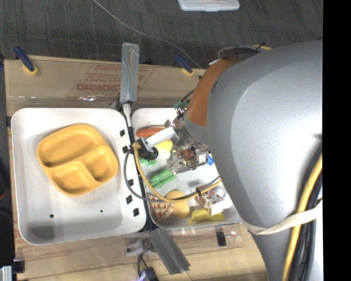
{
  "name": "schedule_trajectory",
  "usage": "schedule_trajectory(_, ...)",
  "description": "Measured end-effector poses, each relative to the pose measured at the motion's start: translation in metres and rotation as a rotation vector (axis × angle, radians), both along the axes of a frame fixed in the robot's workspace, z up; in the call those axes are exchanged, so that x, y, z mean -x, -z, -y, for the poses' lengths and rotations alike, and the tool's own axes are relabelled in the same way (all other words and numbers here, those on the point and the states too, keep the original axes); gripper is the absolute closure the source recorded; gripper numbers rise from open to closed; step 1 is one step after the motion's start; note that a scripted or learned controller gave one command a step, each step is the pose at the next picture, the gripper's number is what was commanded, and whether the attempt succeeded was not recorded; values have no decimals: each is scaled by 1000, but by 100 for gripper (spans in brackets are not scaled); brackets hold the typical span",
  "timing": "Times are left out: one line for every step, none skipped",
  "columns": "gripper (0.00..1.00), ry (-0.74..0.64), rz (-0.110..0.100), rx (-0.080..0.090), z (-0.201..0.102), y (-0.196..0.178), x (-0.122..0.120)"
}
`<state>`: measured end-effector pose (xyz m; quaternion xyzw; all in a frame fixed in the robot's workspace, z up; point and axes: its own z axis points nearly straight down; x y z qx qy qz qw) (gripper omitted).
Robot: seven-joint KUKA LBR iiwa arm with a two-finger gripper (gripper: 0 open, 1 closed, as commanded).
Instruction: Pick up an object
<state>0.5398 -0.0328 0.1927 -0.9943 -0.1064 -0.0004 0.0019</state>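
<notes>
The gripper [185, 156] is lowered into the cluttered right bin [143, 118]; its state cannot be told. Perhaps the green piece [162, 178] should be centred before closing.

Floor: dark grey ribbed carpet [66, 24] across the top of the view, with a thin pale cable [143, 34] running over it and a flat translucent white plastic lid [209, 5] lying at the top edge. Bench: covered by a sheet of brown cardboard with red print [82, 82], held at its far edge by blue spring clamps [25, 60], and a grey metal bar [129, 71] stands upright at the middle of that edge. Lighting: even and diffuse, with only soft shadows.
</notes>
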Motion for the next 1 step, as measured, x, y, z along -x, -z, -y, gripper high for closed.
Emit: schedule_trajectory(100, -21, 1, 3, 39, -114, -44)
